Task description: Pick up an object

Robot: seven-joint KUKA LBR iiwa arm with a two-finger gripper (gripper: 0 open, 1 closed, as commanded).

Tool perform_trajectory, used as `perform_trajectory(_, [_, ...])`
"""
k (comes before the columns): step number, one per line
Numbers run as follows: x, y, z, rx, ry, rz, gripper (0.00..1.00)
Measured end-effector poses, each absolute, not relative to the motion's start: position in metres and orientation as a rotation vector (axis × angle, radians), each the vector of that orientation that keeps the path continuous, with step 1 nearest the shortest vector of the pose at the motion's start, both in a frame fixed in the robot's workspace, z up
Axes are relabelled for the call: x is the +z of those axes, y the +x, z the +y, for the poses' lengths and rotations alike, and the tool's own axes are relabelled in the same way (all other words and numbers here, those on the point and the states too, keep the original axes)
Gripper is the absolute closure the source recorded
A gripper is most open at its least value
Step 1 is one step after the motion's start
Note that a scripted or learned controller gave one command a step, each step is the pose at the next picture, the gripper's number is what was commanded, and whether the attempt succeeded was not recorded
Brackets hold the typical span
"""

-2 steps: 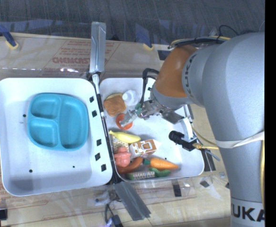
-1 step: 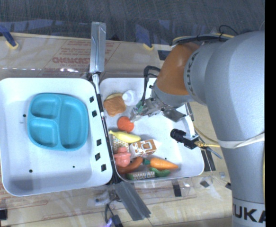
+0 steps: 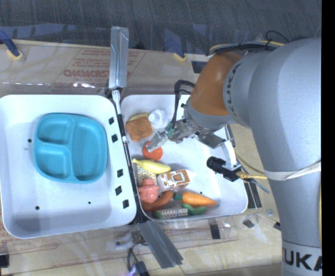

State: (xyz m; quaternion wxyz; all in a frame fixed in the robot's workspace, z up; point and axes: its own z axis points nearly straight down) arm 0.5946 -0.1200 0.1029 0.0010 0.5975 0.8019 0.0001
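KUKA arm (image 3: pixel 282 114) fills the right of frame, "KUKA" readable at lower right. Worktop (image 3: pixel 52 62) sheet shows faint red print, unreadable. Left bin (image 3: pixel 18 211) holds a blue divided plate (image 3: pixel 70 146). Right bin (image 3: pixel 236 203) holds the pick candidates, clustered along its left and lower side: bun (image 3: pixel 138 126), banana (image 3: pixel 151 166), small printed carton (image 3: pixel 173 179), carrot (image 3: pixel 199 199), red tomato-like piece (image 3: pixel 152 152). End effector (image 3: pixel 168 133) is low at centre frame, just above the tomato, likely lining up on it. Can't tell finger state; nothing visibly pinched.
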Motion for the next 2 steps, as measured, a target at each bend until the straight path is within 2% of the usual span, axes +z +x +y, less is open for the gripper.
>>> perform_trajectory(1, [0.0904, 0.559, -0.0969, -0.004, 2.089, 2.353, 0.0])
perform_trajectory(2, [0.0997, 0.559, -0.0966, -0.006, 2.087, 2.359, 1.0])
